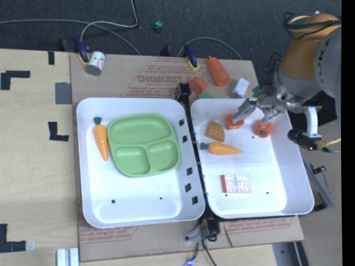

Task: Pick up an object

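Camera view shows us a carrot (101, 141) beside a green plate (145, 144) in the left bin (133, 206), another carrot (223, 148) in the right bin (288, 195), and our end effector (255, 113) spread open, holding nothing, between two small red pieces (233, 122).

You are looking at a robotics lab: two white bins (89, 148) clamped onto cardboard (161, 76) over a wooden surface (33, 165), loose cables (111, 29) across dark carpet (222, 10), toy food, and the grey-and-orange arm (310, 54).
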